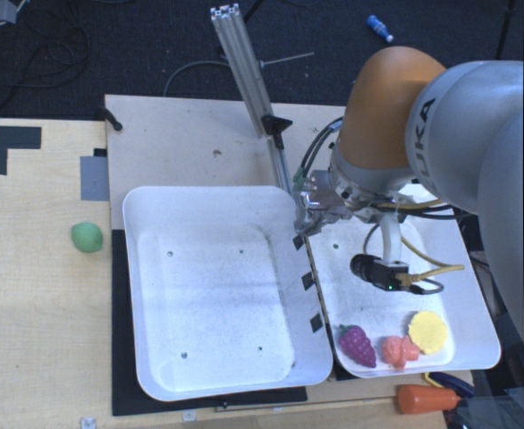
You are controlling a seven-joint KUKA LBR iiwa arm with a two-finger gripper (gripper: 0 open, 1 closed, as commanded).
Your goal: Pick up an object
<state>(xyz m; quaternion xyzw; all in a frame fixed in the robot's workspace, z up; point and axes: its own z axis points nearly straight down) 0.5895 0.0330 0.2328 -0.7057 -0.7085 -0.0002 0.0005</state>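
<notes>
A green ball (pixel 87 237) lies on the tabletop (pixel 29 320), well left of the left bin (pixel 135 266). An orange carrot-shaped toy (pixel 426 399) rests just outside the front rim of the right bin (pixel 474 324). The arm (pixel 450 141) covers that bin's far end. At its near end lie purple grapes (pixel 357 345), a pink piece (pixel 400 351) and a yellow piece (pixel 428 331) (close together, in a row). The gripper (pixel 318 206) hangs where the bins meet; wide or narrow, I cannot tell.
</notes>
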